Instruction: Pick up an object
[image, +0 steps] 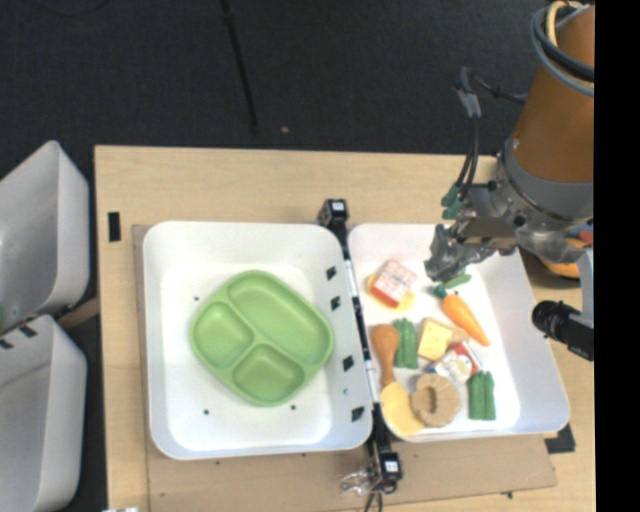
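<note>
In the right bin (530, 395), the jaws (447, 274), state unclear, hover by the carrot (465, 316); no label is readable.

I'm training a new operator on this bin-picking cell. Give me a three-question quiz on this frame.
1. True or false: the green divided plate lies in the left bin.
2. Which toy lies nearest the gripper? A) carrot B) doughnut C) drumstick
3. Fill in: the red-and-white packet lies in the ___ bin.

Key: 1 true; 2 A; 3 right.
</note>
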